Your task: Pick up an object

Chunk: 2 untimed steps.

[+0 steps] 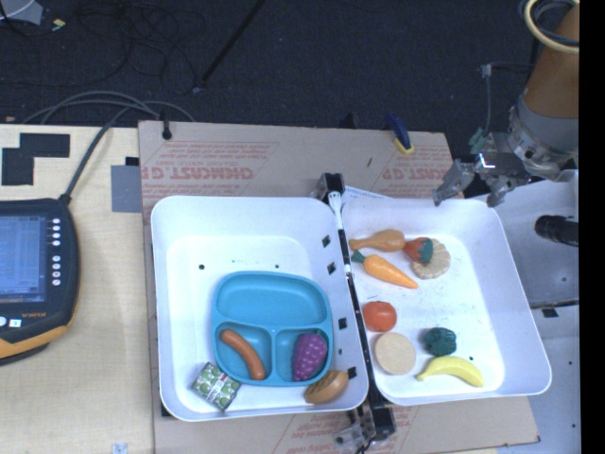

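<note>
1. Jaws first: your jaws hang over the back right corner of the right bin, up by its far rim. They look spread apart, with nothing between them, so nothing's been grabbed as far as I can see. The whole pick is still ahead of you.

2. Biggest stuff next: two white bins sit side by side on the table. The left bin carries a blue divided plate. The right bin is where most of the loose items are.

3. On the blue plate you've got a sausage in one lower section and a purple bunch of grapes in the one beside it. A brown pastry-looking thing lies just off the plate's front corner, and a small green patterned packet sits at the front left.

4. Right bin, closest to your jaws: a drumstick-looking piece, a carrot just below it, and a red-and-green item on a tan disc.

5. Further toward the front: a tomato, a pale round cracker, a broccoli piece, and a banana.

6. My guess: the back-row items are your shortest reach. You'd still need to come down and close before anything counts.
</note>
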Each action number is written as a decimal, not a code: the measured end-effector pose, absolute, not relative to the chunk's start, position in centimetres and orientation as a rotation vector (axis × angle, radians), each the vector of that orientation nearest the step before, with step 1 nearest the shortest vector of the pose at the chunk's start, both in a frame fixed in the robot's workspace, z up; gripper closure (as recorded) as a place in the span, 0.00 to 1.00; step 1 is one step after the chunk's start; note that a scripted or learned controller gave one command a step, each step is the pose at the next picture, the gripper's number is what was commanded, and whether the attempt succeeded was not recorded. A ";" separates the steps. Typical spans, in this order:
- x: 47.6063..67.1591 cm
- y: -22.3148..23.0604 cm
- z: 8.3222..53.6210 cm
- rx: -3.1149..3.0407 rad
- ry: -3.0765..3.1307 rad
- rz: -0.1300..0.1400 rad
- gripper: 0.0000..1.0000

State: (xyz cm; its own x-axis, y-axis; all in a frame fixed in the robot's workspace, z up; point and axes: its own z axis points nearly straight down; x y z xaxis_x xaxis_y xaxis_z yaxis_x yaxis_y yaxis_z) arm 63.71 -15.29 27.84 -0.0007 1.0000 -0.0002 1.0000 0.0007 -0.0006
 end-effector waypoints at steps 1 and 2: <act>63.7 -15.3 28.8 -2.218 -2.223 0.001 1.00; 54.8 -13.6 40.1 -2.225 -2.226 -0.008 1.00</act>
State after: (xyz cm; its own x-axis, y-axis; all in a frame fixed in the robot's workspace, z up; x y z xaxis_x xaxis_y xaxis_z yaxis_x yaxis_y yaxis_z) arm 54.83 -13.56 40.12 -0.0005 1.0000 -0.0005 1.0000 0.0005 0.0080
